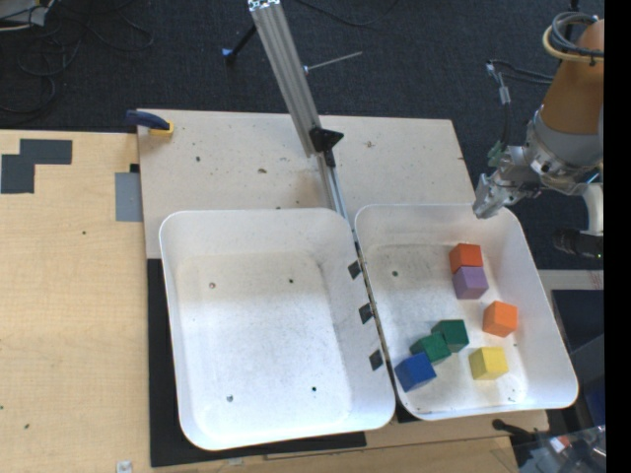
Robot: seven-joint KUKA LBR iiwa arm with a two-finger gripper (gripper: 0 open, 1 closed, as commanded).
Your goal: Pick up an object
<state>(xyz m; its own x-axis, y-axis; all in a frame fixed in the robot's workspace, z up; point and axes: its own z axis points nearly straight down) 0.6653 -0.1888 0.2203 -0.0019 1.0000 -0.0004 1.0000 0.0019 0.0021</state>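
Blocks (469,282) unlabelled, tool (487,203) apart.

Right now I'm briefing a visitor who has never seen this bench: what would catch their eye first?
Probably the cluster of coloured blocks in the right bin: an orange block touching a purple block, another orange one, two green blocks, a blue block and a yellow block. Next, the gripper hanging over that bin's far right corner.

A robotics lab: bench (296,156), white bins (197,235), floor cables (39,8).
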